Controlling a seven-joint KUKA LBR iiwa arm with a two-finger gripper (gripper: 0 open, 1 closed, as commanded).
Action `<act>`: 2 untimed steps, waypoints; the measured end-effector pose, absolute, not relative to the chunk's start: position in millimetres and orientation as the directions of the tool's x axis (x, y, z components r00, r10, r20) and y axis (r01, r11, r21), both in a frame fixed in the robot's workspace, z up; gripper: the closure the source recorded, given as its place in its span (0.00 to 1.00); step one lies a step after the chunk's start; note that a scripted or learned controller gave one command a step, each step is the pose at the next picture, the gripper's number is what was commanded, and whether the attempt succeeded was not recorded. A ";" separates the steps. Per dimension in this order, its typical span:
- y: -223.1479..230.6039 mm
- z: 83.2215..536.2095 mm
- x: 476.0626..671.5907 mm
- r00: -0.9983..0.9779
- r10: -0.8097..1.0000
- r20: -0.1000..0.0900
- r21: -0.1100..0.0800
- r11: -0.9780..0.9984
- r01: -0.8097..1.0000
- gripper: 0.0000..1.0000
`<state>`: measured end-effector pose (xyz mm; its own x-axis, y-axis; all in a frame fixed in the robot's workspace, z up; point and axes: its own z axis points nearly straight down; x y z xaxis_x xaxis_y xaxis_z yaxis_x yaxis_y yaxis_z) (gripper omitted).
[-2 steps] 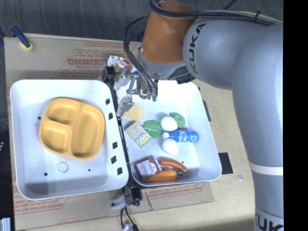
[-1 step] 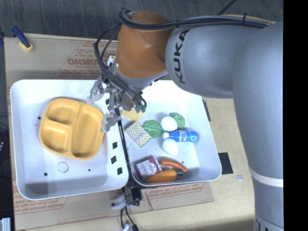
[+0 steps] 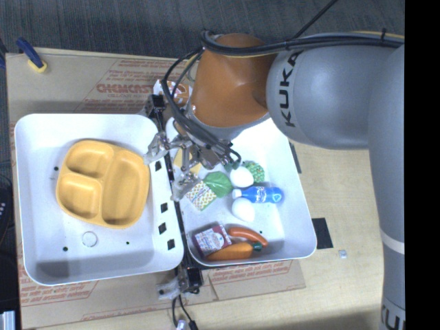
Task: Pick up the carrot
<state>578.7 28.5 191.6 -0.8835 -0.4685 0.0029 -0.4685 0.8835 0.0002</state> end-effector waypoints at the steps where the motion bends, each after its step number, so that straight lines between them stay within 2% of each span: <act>1: 29.2 202.3 579.6 -0.883 -0.469 0.001 0.000 0.883 -0.469 1.00; 2: -30.1 247.9 539.5 -0.874 -0.487 0.000 -0.001 0.874 -0.487 1.00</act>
<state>539.5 -30.1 247.9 -0.8736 -0.4866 0.0004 -0.4866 0.8736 -0.0011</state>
